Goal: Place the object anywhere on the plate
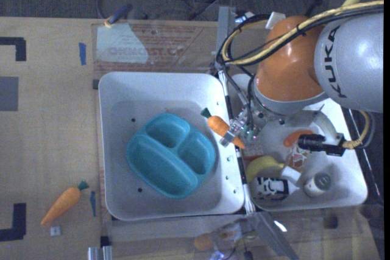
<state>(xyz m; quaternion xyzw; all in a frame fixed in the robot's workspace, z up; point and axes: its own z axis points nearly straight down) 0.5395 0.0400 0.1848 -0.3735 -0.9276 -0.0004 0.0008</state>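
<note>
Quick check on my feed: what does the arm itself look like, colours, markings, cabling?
The arm is glossy grey with black KUKA lettering, and a rounded orange band sits above the wrist. Yellow and black cables loop along it. The gripper is small, dark and metallic.

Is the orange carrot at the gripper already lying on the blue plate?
No. The carrot is at the gripper, near the left bin's right wall, beside the blue plate and not on it.

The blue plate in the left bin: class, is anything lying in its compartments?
Nothing lies in them. The blue plate shows three bare compartments; the carrot sits at the hand, beyond its right rim.
</note>
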